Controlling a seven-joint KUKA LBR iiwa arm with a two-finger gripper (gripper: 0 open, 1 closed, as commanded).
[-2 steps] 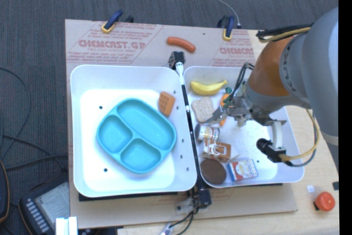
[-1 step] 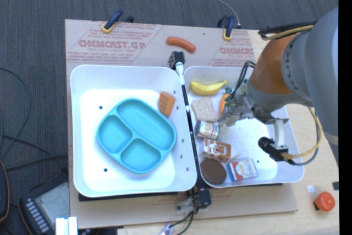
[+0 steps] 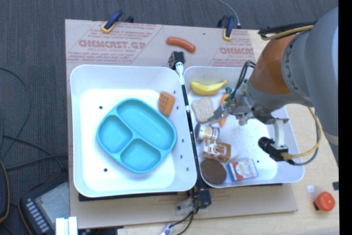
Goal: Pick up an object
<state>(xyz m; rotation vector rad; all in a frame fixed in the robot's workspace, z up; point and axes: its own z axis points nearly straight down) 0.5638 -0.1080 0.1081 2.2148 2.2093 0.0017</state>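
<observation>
Toy food fills the right bin (image 3: 291, 173), and any piece of it would serve as the object to lift: a banana (image 3: 208, 86) near the far wall, a slice of bread (image 3: 202, 109) just below it, a small orange carrot-like piece (image 3: 225, 99), a small bottle or jar (image 3: 209, 132), a brown packet (image 3: 218, 149), a dark round cookie (image 3: 213, 171) and a white carton (image 3: 243, 169) by the near wall. The gripper (image 3: 224, 114) hangs low over the bin's left-middle, between the bread slice and the jar, close to both. Whether its fingers are spread or closed I cannot tell, as the wrist and cabling hide them, and nothing is visibly held between them. The step in hand looks like the descent toward a target, probably the bread or the jar. The next move calls for settling squarely over one piece and closing on it alone, since the crowding makes nudging a neighbour likely. Apart from all this, the left bin (image 3: 82, 118) holds a blue divided plate (image 3: 136, 135) and an orange cracker-like piece (image 3: 166, 103), and a sausage (image 3: 181, 44) lies on the board behind.
</observation>
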